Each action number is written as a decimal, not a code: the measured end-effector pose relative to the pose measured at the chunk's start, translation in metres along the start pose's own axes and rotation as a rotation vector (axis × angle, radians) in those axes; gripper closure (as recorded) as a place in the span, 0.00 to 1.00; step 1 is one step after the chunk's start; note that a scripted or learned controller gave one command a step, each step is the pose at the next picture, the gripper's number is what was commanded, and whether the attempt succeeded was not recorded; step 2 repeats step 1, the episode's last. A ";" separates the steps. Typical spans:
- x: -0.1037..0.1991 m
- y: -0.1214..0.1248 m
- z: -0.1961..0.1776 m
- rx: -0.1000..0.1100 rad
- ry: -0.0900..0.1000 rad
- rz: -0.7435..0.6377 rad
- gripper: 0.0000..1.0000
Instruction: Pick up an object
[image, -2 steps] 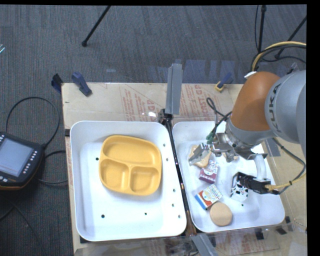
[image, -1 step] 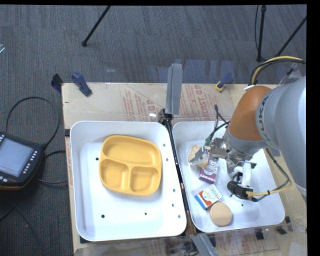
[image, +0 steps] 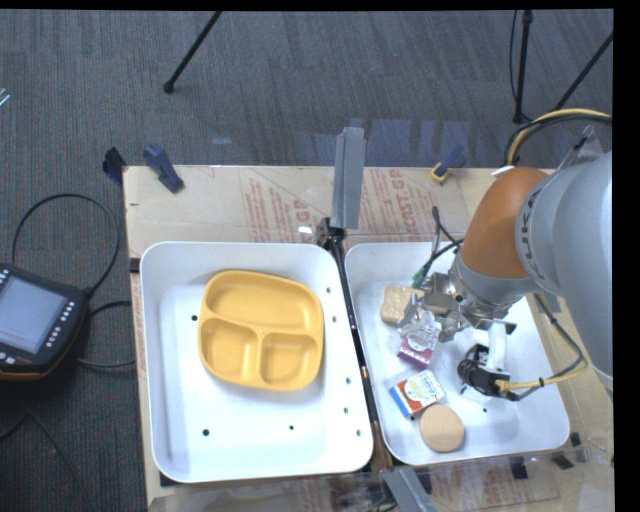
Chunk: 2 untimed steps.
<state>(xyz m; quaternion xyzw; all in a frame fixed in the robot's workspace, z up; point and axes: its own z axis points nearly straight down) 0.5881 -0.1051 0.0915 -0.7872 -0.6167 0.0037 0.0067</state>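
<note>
Several items lie in the right bin (image: 555, 425); the hand (image: 432, 318) hovers low over the pink packet (image: 414, 350), its grip unclear; next, close and lift.

Two white bins (image: 165, 300) sit side by side on the bench. The left bin holds one yellow divided plate (image: 262, 329), which has three compartments. The right bin (image: 535, 415) holds four loose things, as far as the arm lets me count: one tan sponge-like block (image: 396, 303) near its left edge, one small purple-and-clear packet (image: 417, 343) beside it, one small red-and-white carton (image: 417, 392), and one round tan cookie (image: 441, 429) towards the near edge.
</note>
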 end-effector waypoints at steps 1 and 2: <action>0.045 -0.069 -0.093 -0.009 -0.004 -0.284 1.00; 0.045 -0.069 -0.093 -0.009 -0.004 -0.284 1.00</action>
